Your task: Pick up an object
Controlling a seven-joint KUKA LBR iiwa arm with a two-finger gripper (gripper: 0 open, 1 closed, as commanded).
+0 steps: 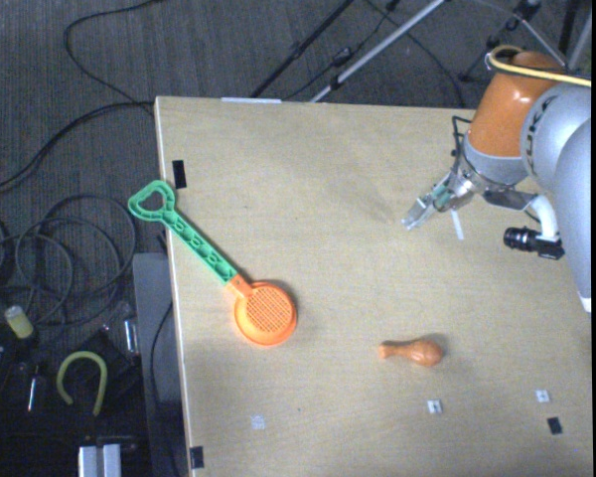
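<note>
On the tan worktop (pixel 308 167) two playthings lie well apart from the arm. Toward the left edge rests a toy strainer (pixel 219 266): its green handle, with a looped end hanging just past the worktop's corner, runs down at a slant to a round orange mesh head. Lower and nearer the middle lies a small orange toy drumstick (pixel 413 351), on its side, the narrow end pointing left and the plump end to the right.

The grey arm (pixel 561 177) comes in from the right, its orange band (pixel 502 112) rounded above the wrist. From there the gripper (pixel 429 211) points down and to the left, its fingers (pixel 417 217) ending over bare worktop in the upper right part of the surface. The tips look close together, with nothing between them, though they are small and pale against the wood, so how far apart they stand is hard to make out. The drumstick sits below the gripper, clearly apart from it, and the strainer lies farther off to the left.

A few small dark and pale markers (pixel 435 405) dot the worktop's lower right. Beyond the left edge, on the dark carpeted floor, lie coils of black cable (pixel 40 256) and a yellow-green hook-shaped piece (pixel 79 371).
</note>
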